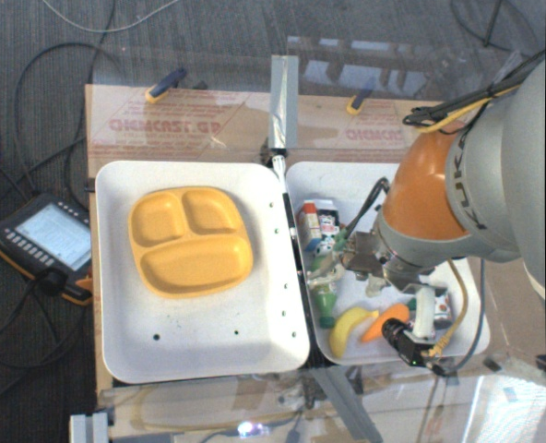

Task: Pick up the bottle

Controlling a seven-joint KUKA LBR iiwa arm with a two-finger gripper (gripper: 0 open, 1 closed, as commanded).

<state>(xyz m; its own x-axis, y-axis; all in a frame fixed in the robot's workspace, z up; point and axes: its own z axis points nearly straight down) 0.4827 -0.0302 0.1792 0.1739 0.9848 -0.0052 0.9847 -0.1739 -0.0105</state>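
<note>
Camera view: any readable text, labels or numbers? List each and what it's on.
Red print on the cardboard behind the bins: reversed and blurred, not readable.
Dark lettering on the arm casing: partly cut off, not readable.
Labels on the bottle and small packages: too small.
Pendant screen: illegible.

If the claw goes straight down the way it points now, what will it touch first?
Probably the clear plastic bottle with a green cap lying along the left wall of the right white bin. The claw hangs just beside it, though depth is unclear from above.

Robot lab — teach pendant (44,240), floor cables (116,12).
</note>
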